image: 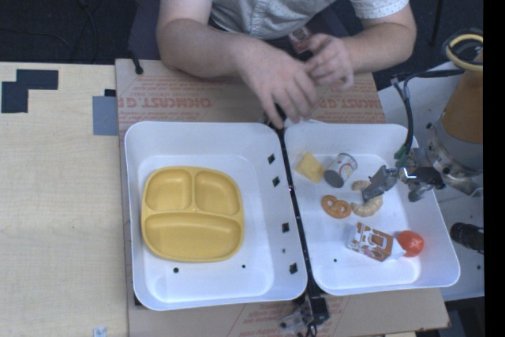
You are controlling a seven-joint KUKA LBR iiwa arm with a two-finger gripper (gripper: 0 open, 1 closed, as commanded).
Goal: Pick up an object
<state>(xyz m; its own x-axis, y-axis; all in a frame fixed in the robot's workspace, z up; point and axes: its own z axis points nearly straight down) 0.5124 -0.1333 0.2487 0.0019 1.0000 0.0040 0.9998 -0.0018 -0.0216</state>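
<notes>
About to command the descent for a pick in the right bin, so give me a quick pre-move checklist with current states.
1. Gripper over the right bin: ok, above the pale ring-shaped piece.
2. Finger state: cannot tell.
3. Target isolated: not ok, the pretzel lies right beside that piece.
4. Other picks available: ok, yellow wedge, small can, brown packet, red ball.
5. Workspace free of people: not ok, a person's hands are at the bins' far edge.
6. Yellow plate out of the path: ok, left bin.

Divided plate [192, 214] in left bin [150, 146]; pretzel [336, 207], can [341, 167], carton [371, 241] in right bin [442, 268].
</notes>
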